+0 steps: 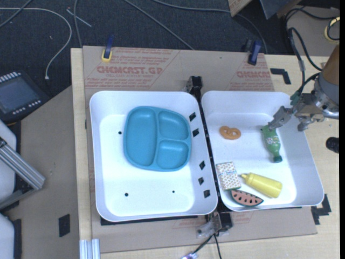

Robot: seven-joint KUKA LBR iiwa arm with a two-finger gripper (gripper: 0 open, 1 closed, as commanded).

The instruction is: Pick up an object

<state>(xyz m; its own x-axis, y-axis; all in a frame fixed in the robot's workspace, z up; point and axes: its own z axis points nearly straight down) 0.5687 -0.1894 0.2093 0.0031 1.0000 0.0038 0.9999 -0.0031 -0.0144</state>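
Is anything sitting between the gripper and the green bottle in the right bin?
Nothing visible. The gripper hangs just above the green bottle, with bare bin floor around it; the pretzel lies off to the side.

Right bin: orange pretzel (pixel 230 133), green bottle (pixel 272 143), yellow mustard bottle (pixel 262 184), watermelon slice (pixel 247 198), patterned packet (pixel 228 175).

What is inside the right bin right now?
The right bin holds a pretzel, a green bottle, a yellow mustard bottle, a small patterned packet and a watermelon slice. The gripper covers some floor near the green bottle.
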